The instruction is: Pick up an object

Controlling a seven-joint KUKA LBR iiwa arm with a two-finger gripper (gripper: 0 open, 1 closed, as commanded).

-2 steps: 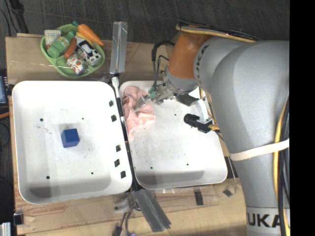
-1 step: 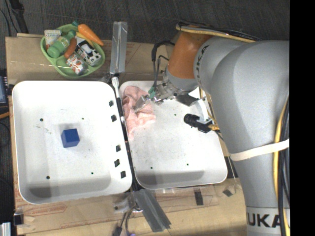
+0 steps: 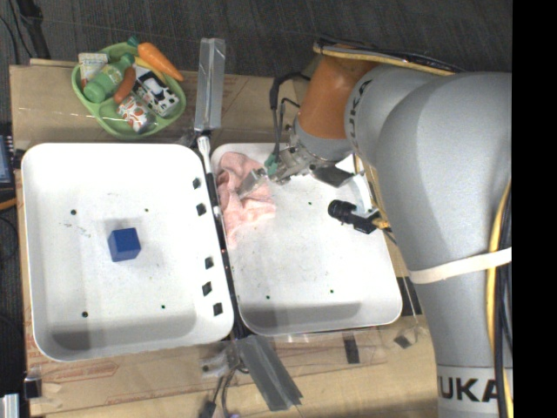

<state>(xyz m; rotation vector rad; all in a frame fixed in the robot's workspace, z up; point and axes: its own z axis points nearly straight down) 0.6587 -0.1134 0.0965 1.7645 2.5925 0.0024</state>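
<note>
the pink cloth (image 3: 242, 197) lay crumpled in the right bin (image 3: 348, 312), against its left wall and near the far corner. the gripper (image 3: 277, 169) was low at the cloth's right edge — its fingers seemed to touch a fold, but whether they were closed on it i cannot tell, the view being too small there. the cloth looked soft, light and limp; probably a raised fold is the best place to pinch. a blue cube (image 3: 124, 243) sat in the left bin (image 3: 52, 338) — stiff, easier.

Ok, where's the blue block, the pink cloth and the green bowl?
blue block (image 3: 124, 244), camera view, on its top face.
pink cloth (image 3: 241, 200), camera view, middle of the crumpled folds.
green bowl (image 3: 111, 124), camera view, on its front rim.
</note>
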